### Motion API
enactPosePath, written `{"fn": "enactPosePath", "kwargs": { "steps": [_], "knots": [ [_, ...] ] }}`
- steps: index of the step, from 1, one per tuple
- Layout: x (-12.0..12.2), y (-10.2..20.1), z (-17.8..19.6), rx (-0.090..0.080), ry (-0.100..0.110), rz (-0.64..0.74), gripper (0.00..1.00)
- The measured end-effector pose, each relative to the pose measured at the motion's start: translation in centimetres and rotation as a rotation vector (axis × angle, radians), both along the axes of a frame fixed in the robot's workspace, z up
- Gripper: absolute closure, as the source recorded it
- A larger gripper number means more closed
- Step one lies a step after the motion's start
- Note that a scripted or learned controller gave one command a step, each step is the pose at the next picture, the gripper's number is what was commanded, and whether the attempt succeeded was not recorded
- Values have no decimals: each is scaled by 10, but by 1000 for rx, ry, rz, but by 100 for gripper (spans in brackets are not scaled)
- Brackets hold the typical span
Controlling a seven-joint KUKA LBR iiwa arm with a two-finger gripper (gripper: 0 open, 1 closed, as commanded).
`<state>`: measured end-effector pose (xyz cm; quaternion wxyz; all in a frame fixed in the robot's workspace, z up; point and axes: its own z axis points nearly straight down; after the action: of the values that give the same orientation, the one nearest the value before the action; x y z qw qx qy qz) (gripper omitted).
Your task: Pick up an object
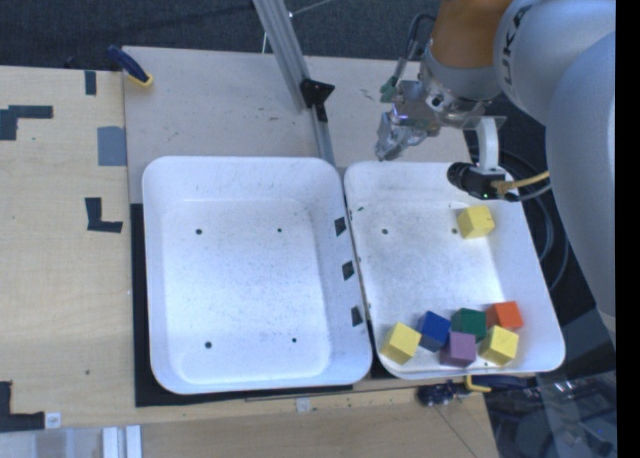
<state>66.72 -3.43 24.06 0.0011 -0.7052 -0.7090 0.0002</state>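
So the gripper (392, 144) is sitting up over the far rim of the right bin (420, 178), near that bin's back-left corner, and as far as the camera view shows there's nothing between the fingers. Whether they're spread or pressed together is honestly impossible to tell, they're a small blurry blob from this angle.

Nothing's been picked yet by the look of it. All the candidates are down in the right bin, on the near side of the fingers. The closest one is a lone yellow cube (475, 221), off to the right and nearer the camera than the fingertips. The rest are bunched in the front corner, well away from the fingers: a second yellow cube (402, 342), a blue cube (434, 328), a green cube (468, 322), a purple cube (460, 347), an orange cube (506, 314) and another yellow one (501, 345).

So basically the whole job is still ahead: choose a cube, move over it, drop down, close, lift. The lone yellow one looks like the easy target since nothing crowds it
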Motion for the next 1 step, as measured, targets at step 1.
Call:
{"fn": "enactPosePath", "kwargs": {
  "steps": [1],
  "knots": [
    [-6, 43, -4, 0, 1, 0, 100]
  ]
}}
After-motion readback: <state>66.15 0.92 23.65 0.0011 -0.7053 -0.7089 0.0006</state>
